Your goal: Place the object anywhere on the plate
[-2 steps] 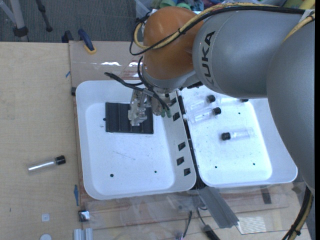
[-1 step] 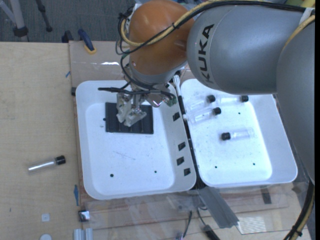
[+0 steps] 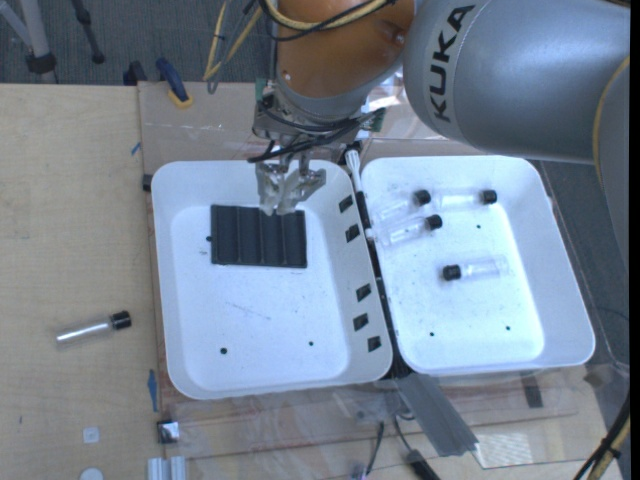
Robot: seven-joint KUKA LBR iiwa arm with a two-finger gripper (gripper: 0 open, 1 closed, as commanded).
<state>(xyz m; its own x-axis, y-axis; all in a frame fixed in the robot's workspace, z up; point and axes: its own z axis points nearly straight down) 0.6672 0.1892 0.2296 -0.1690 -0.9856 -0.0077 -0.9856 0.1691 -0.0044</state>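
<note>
Arm poised above the dark plate in the left bin

The grey-and-orange arm (image 3: 420, 38) fills the frame's top; its gripper (image 3: 288, 190) hangs at the upper edge of the ribbed black rectangular plate (image 3: 259, 236) in the left white bin (image 3: 190, 368). Whether it is clenched I cannot tell. Clear black-capped vials (image 3: 470, 269) lie in the right bin (image 3: 560, 338). Best lower centrally; open floor below.

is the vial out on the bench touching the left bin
Apart. The camera view shows the vial lying on bare wood, with a clear strip of bench between its black cap and the left bin.
</note>
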